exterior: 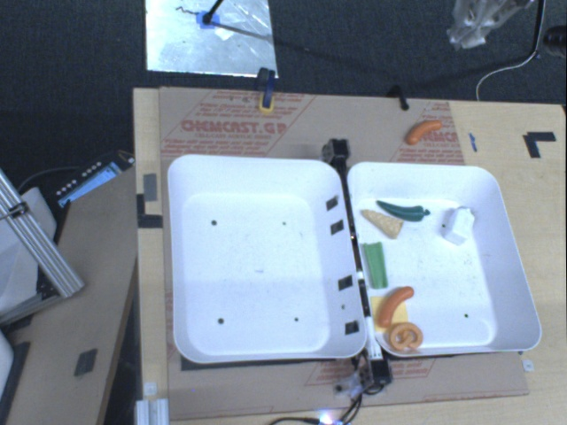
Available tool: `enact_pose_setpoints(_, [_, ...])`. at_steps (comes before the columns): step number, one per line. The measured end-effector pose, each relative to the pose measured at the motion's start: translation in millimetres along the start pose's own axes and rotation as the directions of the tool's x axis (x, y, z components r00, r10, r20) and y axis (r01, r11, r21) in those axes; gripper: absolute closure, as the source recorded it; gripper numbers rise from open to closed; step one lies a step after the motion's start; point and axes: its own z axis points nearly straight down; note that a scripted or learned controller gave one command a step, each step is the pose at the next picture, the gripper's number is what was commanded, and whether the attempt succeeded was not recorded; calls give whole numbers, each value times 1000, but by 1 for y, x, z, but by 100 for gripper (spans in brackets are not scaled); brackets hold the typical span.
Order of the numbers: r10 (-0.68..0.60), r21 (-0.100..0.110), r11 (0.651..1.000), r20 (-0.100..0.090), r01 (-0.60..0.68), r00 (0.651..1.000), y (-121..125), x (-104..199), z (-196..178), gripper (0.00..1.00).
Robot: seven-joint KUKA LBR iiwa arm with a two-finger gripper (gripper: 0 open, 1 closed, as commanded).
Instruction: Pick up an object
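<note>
The right bin (509, 264) holds several small objects. A dark green pepper (403, 210) lies beside a tan wedge (383, 223), and a white block (457, 225) sits to their right. A green stick (376, 264) lies along the left wall. Lower down, an orange sausage (396, 298) rests on a yellow piece (398, 312), with a brown pretzel ring (406, 336) below them. My gripper (478, 11) hangs blurred at the top right, beyond the bench's far edge and well away from both bins. Nothing shows in it.
The left bin (257, 171) sits beside the right one. A second orange sausage (423, 131) lies on the cardboard behind the right bin. A blue and yellow clamp (265, 91) grips the board's far edge. A shiny sheet (211, 25) lies on the floor, and a metal frame (35, 246) stands at the left.
</note>
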Motion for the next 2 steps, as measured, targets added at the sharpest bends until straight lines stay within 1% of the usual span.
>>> enact_pose_setpoints(1, [-3, 0, 1000, -2, 3, 1000, -19, 49, -12, 100])
enact_pose_setpoints(2, [8, 2, 1000, 1, -8, 1000, -4, -1, 0, 100])
